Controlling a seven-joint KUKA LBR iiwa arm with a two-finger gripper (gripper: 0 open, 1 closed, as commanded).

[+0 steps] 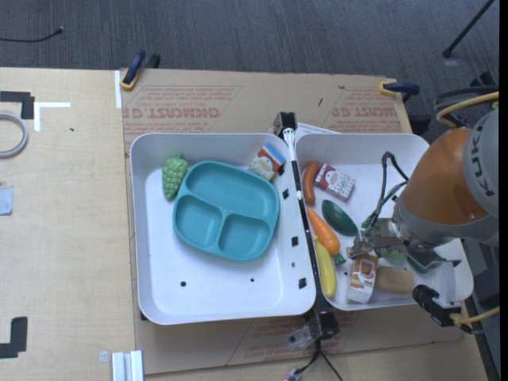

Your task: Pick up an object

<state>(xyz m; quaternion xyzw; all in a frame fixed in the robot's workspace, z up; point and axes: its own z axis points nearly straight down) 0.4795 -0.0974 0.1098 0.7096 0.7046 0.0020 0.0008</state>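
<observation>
My gripper is low over the front part of the right bin, under the orange band of the arm. Right beneath it lies a white and orange carton, with a tan bread-like piece next to it. To the gripper's left in the same bin are a dark green piece, an orange carrot, a yellow banana, a red box and a reddish sausage. I see nothing lifted off the bin floor.
The left bin holds a teal divided plate, a bunch of green grapes and a small printed carton. The wall between the two bins runs just left of the carrot and banana. Cables trail off the arm at right.
</observation>
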